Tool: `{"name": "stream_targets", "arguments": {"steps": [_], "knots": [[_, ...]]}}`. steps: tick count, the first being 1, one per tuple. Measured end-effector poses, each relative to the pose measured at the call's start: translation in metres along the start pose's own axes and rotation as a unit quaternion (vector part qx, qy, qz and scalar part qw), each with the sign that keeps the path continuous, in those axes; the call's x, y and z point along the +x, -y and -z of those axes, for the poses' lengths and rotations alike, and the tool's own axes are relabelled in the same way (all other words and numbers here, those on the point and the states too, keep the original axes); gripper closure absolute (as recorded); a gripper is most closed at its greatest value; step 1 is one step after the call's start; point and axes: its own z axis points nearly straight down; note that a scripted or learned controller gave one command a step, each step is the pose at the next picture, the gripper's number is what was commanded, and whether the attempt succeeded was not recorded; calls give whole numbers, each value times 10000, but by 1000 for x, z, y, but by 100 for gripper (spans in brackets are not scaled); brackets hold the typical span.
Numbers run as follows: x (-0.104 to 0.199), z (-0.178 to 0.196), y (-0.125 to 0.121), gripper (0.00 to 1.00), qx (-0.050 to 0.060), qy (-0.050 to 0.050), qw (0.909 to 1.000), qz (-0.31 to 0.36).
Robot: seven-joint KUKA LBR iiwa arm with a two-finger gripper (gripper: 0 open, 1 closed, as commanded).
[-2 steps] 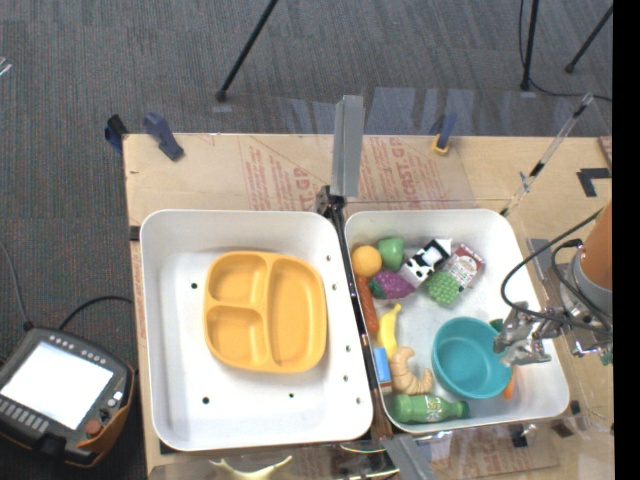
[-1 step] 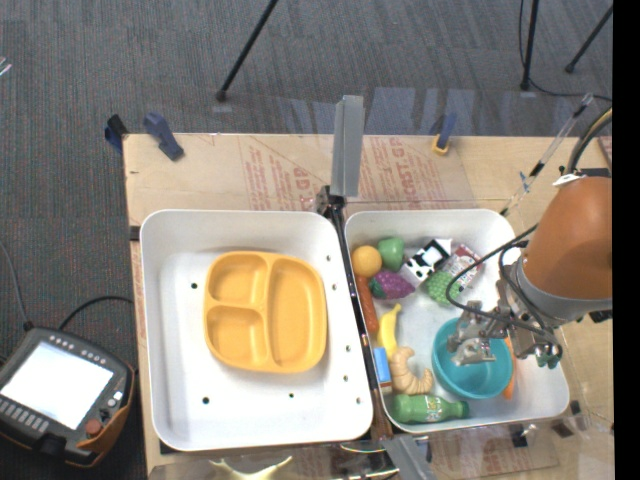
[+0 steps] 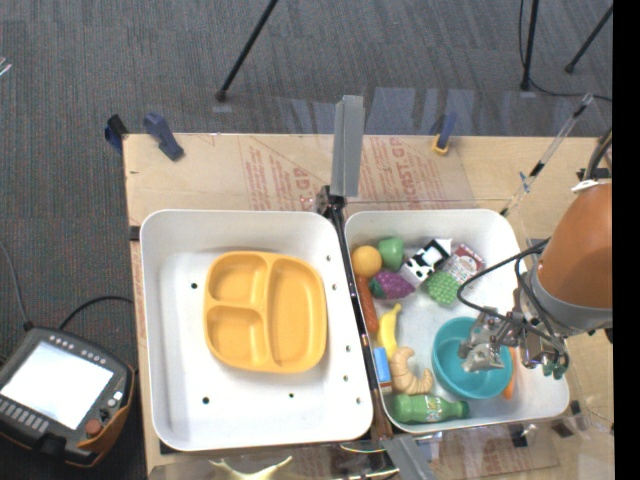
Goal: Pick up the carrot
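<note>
The pincer (image 3: 487,354) is seen at the lower right of the frame, hanging over the teal bowl (image 3: 453,370) in the right bin (image 3: 497,225). Whether it is wide or narrow cannot be told, as it is blurred against the bowl; nothing is seen held in it.

The carrot (image 3: 368,309) is taken to be the long orange-brown piece lying against the left wall of the same bin, well apart from the pincer. A small orange sliver (image 3: 510,387) is also seen just right of the bowl, and what it is cannot be made out.

Several risks are judged from this. If a descent is made here, the bowl rim is likely to be struck or the bowl seized instead. The orange sliver could be mistaken for the target. At the carrot itself little room is offered: it is hemmed by the bin wall on one side, with the purple grapes (image 3: 392,285) above and the banana (image 3: 388,326) just beside it, so a neighbour may be pinched or the wall struck, and the carrot may be pushed rather than lifted.
</note>
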Motion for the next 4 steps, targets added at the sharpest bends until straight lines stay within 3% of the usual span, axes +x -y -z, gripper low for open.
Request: {"name": "stream_targets", "arguments": {"steps": [1, 2, 3, 4], "knots": [[16, -31, -66, 100, 1, -15, 9958, -914], [5, 115, -28, 100, 3, 63, 9996, -286], [6, 111, -29, 0, 4, 17, 9996, -281], [18, -8, -64, 0, 7, -58, 9991, -428]]}}
